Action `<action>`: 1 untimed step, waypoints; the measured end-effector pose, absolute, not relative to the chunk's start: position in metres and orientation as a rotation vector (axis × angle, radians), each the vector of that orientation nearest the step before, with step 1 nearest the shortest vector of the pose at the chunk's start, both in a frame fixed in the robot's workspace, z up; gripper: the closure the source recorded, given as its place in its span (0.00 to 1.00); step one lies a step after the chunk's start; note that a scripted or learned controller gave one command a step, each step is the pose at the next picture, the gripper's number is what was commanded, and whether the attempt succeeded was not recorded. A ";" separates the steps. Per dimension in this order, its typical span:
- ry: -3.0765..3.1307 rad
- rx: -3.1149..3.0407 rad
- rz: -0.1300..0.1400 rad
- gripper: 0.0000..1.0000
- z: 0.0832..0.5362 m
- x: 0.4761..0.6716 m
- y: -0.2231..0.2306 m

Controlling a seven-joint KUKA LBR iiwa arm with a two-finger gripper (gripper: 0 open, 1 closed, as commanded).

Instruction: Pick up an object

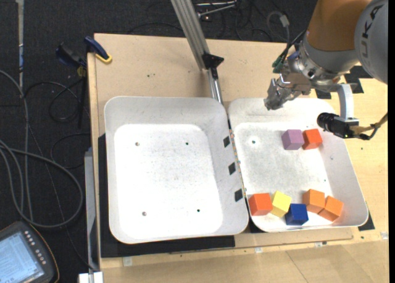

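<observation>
Several small blocks lie in the right bin (345,170). A purple block (292,139) and an orange block (312,138) sit side by side near the bin's far edge. Along the near edge lie an orange block (260,203), a yellow block (281,202), a blue block (297,214) and two more orange blocks (316,199) (332,207). My gripper (275,101) hangs above the far left part of the right bin, up and to the left of the purple block. Nothing shows between its fingers.
The left bin (117,152) stands beside the right one, with black clips along the shared edge. A slanted metal bar (188,19) runs in from the top to the bins' junction. A blue and yellow clamp (95,50) lies on the bench's far left corner.
</observation>
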State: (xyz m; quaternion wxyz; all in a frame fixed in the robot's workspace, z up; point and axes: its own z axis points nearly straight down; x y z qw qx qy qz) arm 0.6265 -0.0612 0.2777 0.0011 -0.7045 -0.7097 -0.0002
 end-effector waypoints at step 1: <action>-2.227 -2.210 0.002 1.00 0.260 0.604 -0.009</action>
